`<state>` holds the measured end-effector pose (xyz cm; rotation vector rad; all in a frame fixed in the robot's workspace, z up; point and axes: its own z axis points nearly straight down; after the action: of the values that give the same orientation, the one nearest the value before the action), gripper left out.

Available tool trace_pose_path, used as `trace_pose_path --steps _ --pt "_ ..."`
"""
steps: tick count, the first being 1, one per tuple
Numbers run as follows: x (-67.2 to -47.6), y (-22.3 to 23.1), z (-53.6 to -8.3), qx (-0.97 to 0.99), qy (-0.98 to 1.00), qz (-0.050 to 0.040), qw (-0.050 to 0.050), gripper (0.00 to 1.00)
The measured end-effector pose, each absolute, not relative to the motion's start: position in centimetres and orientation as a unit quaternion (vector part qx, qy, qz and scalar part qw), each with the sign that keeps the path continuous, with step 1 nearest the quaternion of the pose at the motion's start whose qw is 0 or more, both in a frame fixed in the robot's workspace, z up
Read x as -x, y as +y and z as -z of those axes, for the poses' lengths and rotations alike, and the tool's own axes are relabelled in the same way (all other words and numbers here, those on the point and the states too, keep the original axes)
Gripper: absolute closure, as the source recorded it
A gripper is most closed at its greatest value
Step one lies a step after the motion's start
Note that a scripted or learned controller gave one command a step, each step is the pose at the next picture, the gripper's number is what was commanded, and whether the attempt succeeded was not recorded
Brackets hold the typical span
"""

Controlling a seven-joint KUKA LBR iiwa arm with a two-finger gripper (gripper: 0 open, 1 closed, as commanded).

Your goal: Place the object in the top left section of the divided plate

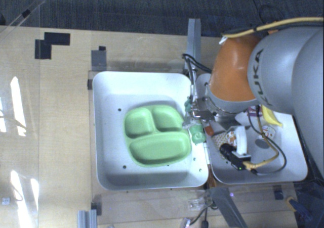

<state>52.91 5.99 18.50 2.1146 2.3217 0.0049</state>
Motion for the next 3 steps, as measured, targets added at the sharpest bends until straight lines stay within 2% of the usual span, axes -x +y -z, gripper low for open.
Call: trace_pose_path --steps 1,2,3 --pt "-48.7 5.7 -18.5 -0.604 0.797 -0.001 0.001 1.0" --pt "-48.8 9.2 -20.3 -0.488 0.873 -0.0016 0.001 1.0" --pt "-48.7 15.5 -15.7 -0.246 0.969 -0.0011 0.001 1.0"
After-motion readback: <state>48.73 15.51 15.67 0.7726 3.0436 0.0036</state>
